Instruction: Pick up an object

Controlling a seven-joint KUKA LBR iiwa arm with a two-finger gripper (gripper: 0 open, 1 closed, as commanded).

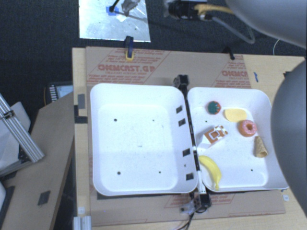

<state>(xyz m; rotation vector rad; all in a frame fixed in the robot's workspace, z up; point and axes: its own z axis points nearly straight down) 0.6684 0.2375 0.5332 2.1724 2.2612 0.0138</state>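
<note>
Brown cardboard sheet under two white bins. Left bin beside right bin. In right bin: banana near the divider, doughnut, yellow slice, green-red ball, cone, orange-white toy. Gripper far off at top, above a silver sheet; grip state impossible to tell.

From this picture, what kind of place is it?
Probably a robot test bench in a lab: two white bins taped on cardboard, toy food such as a banana and donut, plus cables.
</note>
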